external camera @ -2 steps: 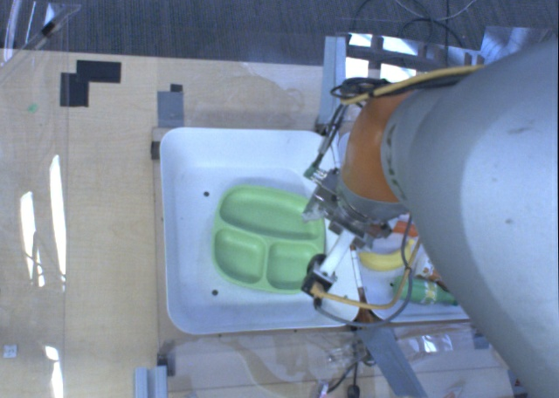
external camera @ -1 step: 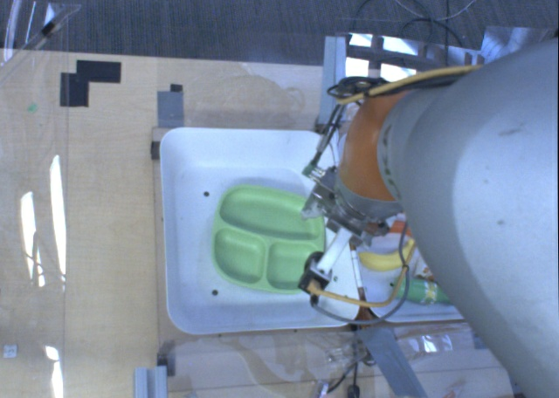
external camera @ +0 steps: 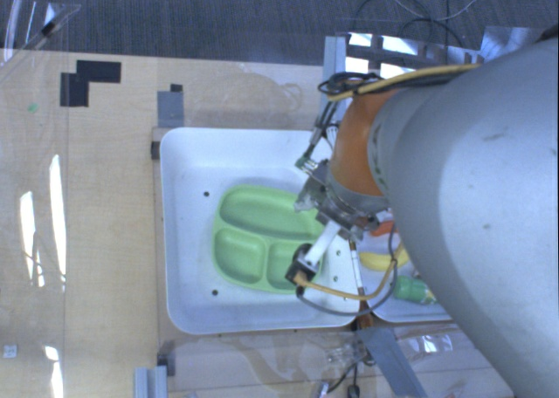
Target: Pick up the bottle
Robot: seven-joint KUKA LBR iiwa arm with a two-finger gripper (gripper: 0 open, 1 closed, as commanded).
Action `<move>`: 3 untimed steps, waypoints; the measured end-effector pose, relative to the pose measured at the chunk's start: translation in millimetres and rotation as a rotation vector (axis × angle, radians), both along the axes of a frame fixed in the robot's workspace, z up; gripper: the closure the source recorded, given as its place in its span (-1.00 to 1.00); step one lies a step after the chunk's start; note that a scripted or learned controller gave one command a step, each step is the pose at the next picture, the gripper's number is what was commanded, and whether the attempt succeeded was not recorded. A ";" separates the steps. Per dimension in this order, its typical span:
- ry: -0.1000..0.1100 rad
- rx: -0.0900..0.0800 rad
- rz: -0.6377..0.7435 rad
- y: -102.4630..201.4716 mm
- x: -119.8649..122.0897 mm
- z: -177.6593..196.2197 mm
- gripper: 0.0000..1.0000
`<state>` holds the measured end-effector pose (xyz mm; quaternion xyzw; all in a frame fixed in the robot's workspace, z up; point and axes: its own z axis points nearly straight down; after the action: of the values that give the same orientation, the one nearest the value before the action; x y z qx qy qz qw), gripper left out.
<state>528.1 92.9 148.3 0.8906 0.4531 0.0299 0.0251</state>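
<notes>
Grey arm [external camera: 472,213] hangs over the right bin [external camera: 403,309], its tool [external camera: 336,213] at the left bin [external camera: 188,213]'s right edge, above a green tray [external camera: 249,239]; apart or together, I cannot tell. Possibly the bottle: a green thing [external camera: 412,290] by the right bin's front edge. Approach step, I judge; next calls for shifting right, then descending.

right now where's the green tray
In the camera view the green divided tray lies in the left white bin, right of its middle, its right edge under the grey arm at its orange-banded wrist.
</notes>
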 end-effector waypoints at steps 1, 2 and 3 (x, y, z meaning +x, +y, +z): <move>0.000 -0.003 -0.026 3.8 3.3 -2.7 -1.00; -0.002 -0.004 -0.045 4.7 4.6 -3.5 -1.00; 0.012 -0.020 -0.059 -9.8 2.0 6.6 1.00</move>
<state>530.1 83.1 154.9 0.9034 0.4272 0.0195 0.0323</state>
